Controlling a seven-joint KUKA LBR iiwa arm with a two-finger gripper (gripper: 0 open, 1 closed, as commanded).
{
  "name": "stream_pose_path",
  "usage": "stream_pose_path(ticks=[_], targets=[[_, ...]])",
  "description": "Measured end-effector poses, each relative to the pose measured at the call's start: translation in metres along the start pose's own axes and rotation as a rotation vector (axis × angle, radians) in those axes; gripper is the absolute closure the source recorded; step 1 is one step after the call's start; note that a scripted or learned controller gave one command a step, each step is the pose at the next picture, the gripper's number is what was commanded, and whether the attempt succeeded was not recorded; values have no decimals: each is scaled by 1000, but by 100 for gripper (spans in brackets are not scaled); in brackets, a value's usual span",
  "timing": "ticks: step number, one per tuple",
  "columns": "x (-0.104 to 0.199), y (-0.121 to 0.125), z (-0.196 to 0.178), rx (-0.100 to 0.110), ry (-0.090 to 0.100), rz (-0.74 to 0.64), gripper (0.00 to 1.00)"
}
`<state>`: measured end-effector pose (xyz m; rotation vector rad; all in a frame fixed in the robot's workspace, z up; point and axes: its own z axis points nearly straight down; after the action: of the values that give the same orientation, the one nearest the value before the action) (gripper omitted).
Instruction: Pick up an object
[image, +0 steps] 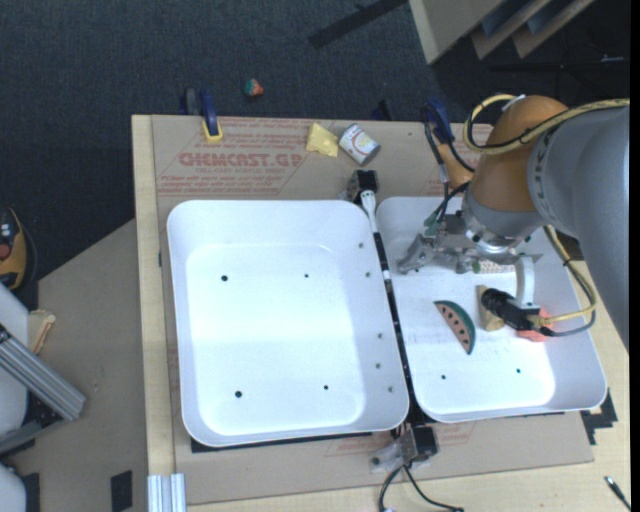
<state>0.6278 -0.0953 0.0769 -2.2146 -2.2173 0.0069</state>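
The left bin (275, 310) is lying bare. In the right bin (560, 385), a watermelon slice (456, 324) is resting near center. The arm (560, 165) is reaching in from two o'clock, bending down, its gripper (470, 255) hanging low at the slice's twelve o'clock; jaw state: cannot tell.

the arm (590, 170) is a thick, rounded grey tube with a smooth matte skin. above the wrist sits a bulbous orange band (515, 150), glossy on its upper side. a yellow cable (490, 105) loops just beside the band, with thin black wires next to it. below the band, the wrist ends in a grey metal flange (480, 245).
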Motion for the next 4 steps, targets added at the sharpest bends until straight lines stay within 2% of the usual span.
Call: stream_pose_path(ticks=[1,2,3,4], targets=[[-73,24,-9,-14,-6,4,0],[10,2,-18,-6,2,-5,0],[-15,40,-8,-13,-4,0,0],[-14,40,-20,-15,-4,-1,100]])
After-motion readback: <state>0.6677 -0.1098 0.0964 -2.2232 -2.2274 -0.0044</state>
